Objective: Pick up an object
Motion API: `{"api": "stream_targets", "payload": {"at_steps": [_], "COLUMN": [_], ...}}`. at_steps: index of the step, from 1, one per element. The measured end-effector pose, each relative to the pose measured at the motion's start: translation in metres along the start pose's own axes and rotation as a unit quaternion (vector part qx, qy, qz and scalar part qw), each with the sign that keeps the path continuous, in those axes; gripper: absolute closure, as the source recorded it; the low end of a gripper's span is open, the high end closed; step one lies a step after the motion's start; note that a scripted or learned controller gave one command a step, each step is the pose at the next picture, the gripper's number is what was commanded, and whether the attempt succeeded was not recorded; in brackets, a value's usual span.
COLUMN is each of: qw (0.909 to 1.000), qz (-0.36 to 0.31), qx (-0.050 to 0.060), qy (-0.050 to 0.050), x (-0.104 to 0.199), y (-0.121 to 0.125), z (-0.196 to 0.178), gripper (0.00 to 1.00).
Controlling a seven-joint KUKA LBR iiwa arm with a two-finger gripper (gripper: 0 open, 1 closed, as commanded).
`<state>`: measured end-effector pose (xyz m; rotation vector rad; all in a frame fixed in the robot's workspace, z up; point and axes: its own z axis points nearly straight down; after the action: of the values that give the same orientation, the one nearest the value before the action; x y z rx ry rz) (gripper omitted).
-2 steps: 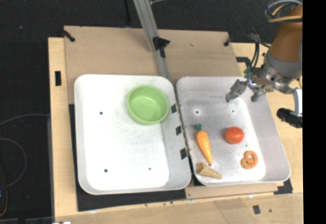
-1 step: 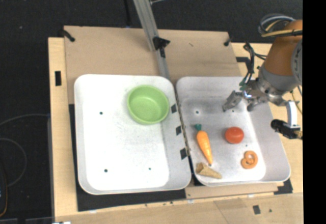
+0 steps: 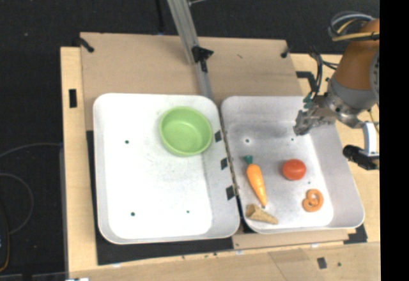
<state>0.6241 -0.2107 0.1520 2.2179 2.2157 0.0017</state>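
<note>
Tomato [image 3: 294,169], red and round, sits mid-way across the right bin [image 3: 271,113], the nearest candidate to the end effector [image 3: 305,121]. End effector hangs over the right bin's far right part, near the far edge of the table [image 3: 140,62]; nothing visible between its tips, and whether they are spread or closed cannot be told from this slant. Other pickables in the same bin: carrot [image 3: 256,184] lying lengthwise close to the bin's left wall, small orange ring-shaped piece [image 3: 312,200] toward the near right corner, tan wedge [image 3: 261,214] at the near rim just below the carrot's tip. Green bowl [image 3: 186,131] sits alone in the left bin [image 3: 128,209], far right part.

Judgement: the approach is under way, grasp not made. To do it well, centre over the tomato before descending, straddling its widest part; round shape may roll out if off-centre. Carrot wants a grip across its narrow axis; the wall beside it crowds one finger.
</note>
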Motion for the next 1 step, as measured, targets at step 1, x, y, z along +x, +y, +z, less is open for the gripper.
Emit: {"api": "stream_targets", "payload": {"at_steps": [1], "qw": [1.0], "qz": [-0.002], "qx": [-0.001], "qy": [0.001], "x": [-0.0051], "y": [0.0079], "z": [-0.0469], "gripper": [1.0]}}
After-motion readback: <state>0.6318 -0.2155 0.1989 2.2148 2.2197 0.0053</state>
